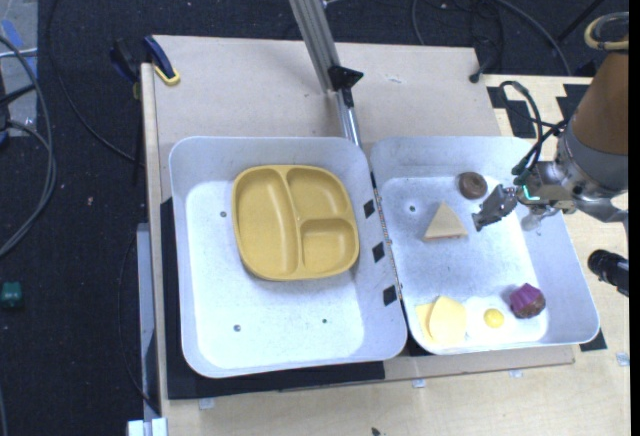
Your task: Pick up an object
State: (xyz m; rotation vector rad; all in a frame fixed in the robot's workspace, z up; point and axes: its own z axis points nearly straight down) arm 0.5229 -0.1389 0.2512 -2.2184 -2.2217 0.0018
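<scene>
Nearest me, a smooth pale yellow lump [447, 320] hugs the right bin [470, 264] at its 6 o'clock rim. The tan wedge [445, 223] lies mid-bin, bare floor around it. The jaws are at its 3 o'clock; I cannot tell their gap.

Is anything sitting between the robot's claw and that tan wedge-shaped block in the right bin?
Nothing visible does. The gripper hangs just right of the tan wedge-shaped block, with bare floor of the right white bin between them. The small brown round piece lies farther back, off that line.
</scene>
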